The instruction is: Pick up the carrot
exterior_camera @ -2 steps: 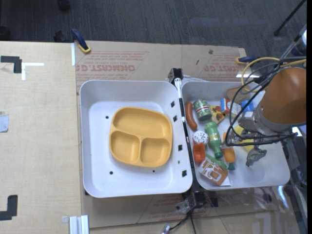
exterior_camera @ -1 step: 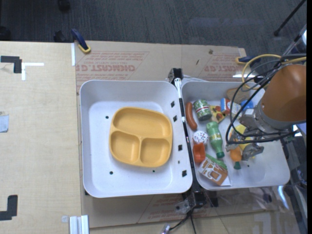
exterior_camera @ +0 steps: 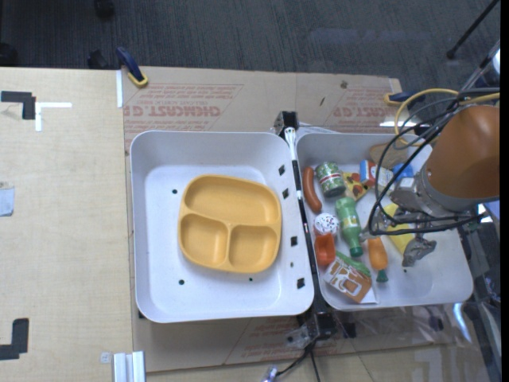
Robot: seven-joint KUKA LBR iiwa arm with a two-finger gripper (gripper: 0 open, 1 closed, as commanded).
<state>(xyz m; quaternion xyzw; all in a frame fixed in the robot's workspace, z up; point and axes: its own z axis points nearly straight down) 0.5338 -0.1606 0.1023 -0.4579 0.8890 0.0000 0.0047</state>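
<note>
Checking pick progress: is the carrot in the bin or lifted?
In the bin. The carrot lies flat on the right bin's floor beside the green bottle, with nothing gripping it.

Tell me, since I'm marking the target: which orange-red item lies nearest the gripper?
The carrot, orange with a green tip, beside the green bottle; the hot dog lies farther.

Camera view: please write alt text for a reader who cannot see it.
A grey and orange robot arm reaches from the right over the right white bin, which holds a carrot, a green bottle and other toy food. The left white bin holds a yellow divided plate.
</note>
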